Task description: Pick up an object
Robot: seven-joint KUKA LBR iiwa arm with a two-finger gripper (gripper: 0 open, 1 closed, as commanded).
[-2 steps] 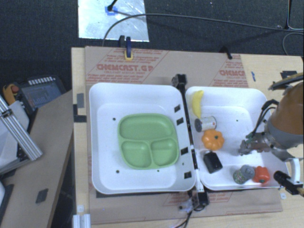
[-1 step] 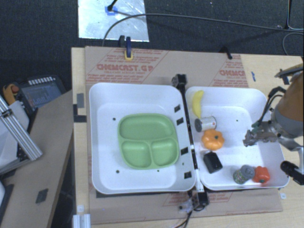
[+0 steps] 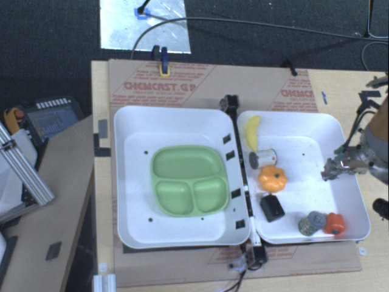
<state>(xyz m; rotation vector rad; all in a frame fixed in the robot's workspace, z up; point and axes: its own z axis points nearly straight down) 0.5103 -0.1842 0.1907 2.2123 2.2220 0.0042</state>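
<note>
Step in hand looks like approach/pre-grasp, nothing lifted yet. Tool (image 3: 331, 169) sits over the right bin (image 3: 349, 139), near its right wall, arm coming in from the counter's right edge. Can't tell if tool is released or clenched: too small and dark at this angle. Nothing visible in it.

Candidate objs all in right bin, mostly along its left wall: yellow banana (image 3: 251, 131) at far-left corner, small grey-white can (image 3: 263, 158) below it, orange pumpkin (image 3: 272, 178) just beside the can, black block (image 3: 272, 207) nearer the front. At front-right corner: grey can (image 3: 311, 222) touching a red-orange toy (image 3: 333, 223).

Closest to tool, I'd judge, is the grey can/red toy pair, toward the front wall; the pumpkin is well apart to the left. Next move: shift over one obj, descend, close. The touching pair risks a bad grip.

Left bin (image 3: 134, 132) has a green divided tray (image 3: 185, 180).
</note>
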